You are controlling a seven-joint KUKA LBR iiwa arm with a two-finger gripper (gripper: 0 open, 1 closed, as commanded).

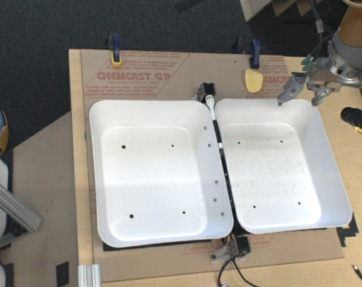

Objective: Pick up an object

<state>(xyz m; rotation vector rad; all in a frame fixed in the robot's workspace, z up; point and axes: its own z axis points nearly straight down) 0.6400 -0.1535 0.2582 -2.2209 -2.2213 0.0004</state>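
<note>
My gripper hangs over the far right corner of the right bin. Its two grey fingers are spread apart, open, with nothing between them. A small pale yellow object lies on the brown board just behind the right bin, to the left of the gripper and apart from it. The left bin sits beside the right one, their inner rims touching along the middle.
Two blue clamps hold the board's far edge. A black clip sits at the far end of the seam between the bins. Cables lie at the near edge, and a metal rail stands at the left.
</note>
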